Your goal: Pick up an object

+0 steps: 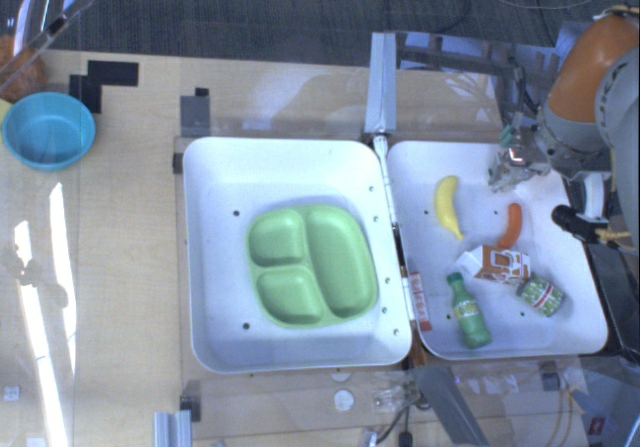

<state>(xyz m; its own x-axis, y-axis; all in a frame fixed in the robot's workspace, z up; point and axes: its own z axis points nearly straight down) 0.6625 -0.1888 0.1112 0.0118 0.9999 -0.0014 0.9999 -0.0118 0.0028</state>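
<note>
The right bin [420, 170] holds a yellow banana [448, 205], an orange sausage-shaped toy [512, 224], a small white and orange carton [498, 263], a green bottle [467, 310] and a green can [541, 295]. My gripper [516, 163] hangs over the bin's far right corner, above and just beyond the orange toy. It looks small and partly hidden by the wrist. Nothing shows between its fingers.
The left bin [215, 195] holds a green three-compartment tray [310, 263]. A blue bowl [49, 130] sits on the bench at far left. A metal divider post [380, 85] stands between the bins at the back. Cables trail behind the bench.
</note>
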